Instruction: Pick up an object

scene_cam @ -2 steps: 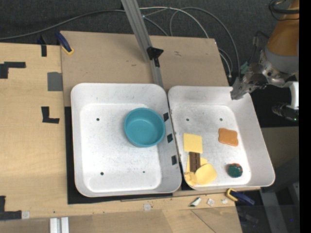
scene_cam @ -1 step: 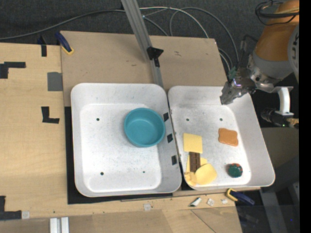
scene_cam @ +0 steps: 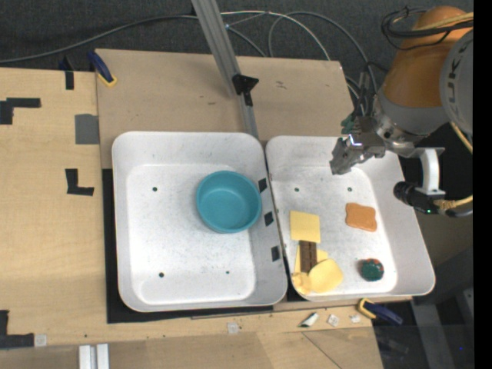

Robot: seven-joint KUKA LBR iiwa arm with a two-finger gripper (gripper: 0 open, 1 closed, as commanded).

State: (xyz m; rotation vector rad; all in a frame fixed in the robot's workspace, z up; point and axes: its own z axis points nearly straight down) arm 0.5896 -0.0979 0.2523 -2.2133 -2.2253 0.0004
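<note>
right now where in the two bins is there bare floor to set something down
Left bin: bare floor all around the blue bowl, widest toward its left wall. Right bin: the far half is bare, though the gripper hangs over it. Crowded near its front: yellow slice, brown bar, orange piece, dark green ball.

Both shallow white plastic bins (scene_cam: 138, 206) look smooth with a faint speckled sheen. The round teal plastic bowl (scene_cam: 227, 200) is smooth and matt. The pale wooden table (scene_cam: 46, 229) looks like raw, matt board. The flat orange bread-shaped piece (scene_cam: 361, 217) and the yellow square slice (scene_cam: 304, 226) look like matt plastic. The slanted grey metal bar (scene_cam: 219, 41) has a dull brushed finish.
</note>
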